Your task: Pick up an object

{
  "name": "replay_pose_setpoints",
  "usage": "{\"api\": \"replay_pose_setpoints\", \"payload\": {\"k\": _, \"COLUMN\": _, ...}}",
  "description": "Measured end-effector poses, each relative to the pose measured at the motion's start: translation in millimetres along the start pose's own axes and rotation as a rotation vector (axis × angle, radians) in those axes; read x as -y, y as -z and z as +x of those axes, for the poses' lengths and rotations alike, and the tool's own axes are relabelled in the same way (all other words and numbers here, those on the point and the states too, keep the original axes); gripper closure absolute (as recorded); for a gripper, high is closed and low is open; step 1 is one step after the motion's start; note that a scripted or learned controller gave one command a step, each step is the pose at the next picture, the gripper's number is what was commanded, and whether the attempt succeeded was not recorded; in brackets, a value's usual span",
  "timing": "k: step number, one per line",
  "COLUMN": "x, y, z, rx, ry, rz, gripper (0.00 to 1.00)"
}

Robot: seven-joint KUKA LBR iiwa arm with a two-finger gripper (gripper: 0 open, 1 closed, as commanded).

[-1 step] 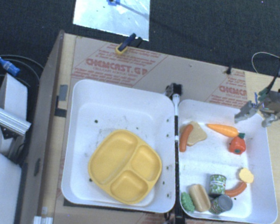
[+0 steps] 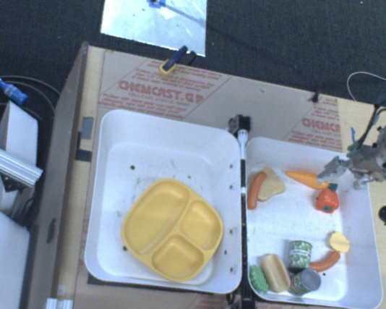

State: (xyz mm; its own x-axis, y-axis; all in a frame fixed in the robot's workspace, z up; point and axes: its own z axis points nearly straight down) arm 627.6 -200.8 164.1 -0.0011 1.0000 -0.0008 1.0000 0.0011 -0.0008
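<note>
My gripper [image 2: 346, 174] hangs over the far right part of the right bin [image 2: 373, 239], its fingers spread open with nothing between them. Just below it sits a red toy pepper [image 2: 327, 200]. An orange carrot [image 2: 305, 179] lies to the left of the fingertips. Further left are a beige bread slice [image 2: 271, 185] and an orange-red sausage [image 2: 254, 190]. Toward the front of the bin lie a yellow disc [image 2: 339, 242], a curved sausage [image 2: 325, 260], a green can [image 2: 299, 254], a grey can [image 2: 306, 281], a bun [image 2: 275, 272] and a green piece [image 2: 257, 277].
The left bin [image 2: 113, 173] holds a yellow divided plate [image 2: 172, 228]. A ridge where the two bins meet [image 2: 241, 202] runs between them. Cardboard [image 2: 189, 91] lies under the bins, and a metal rail [image 2: 1, 160] and cables sit off to the left.
</note>
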Motion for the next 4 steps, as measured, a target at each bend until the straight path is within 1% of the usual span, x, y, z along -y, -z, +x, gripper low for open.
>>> {"api": "replay_pose_setpoints", "payload": {"k": 1, "x": 13, "y": -80, "z": 8, "rx": -0.001, "ry": 0.0, "rz": -0.001, "gripper": 0.0}}
{"api": "replay_pose_setpoints", "payload": {"k": 2, "x": -20, "y": -61, "z": -5, "rx": 0.001, "ry": 0.003, "rz": -0.006, "gripper": 0.0}}
{"api": "replay_pose_setpoints", "payload": {"k": 3, "x": -14, "y": -79, "z": 31, "rx": -0.001, "ry": 0.004, "rz": -0.003, "gripper": 0.0}}
{"api": "replay_pose_setpoints", "payload": {"k": 4, "x": 0, "y": -80, "z": 20, "rx": 0.0, "ry": 0.0, "rz": -0.001, "gripper": 0.0}}
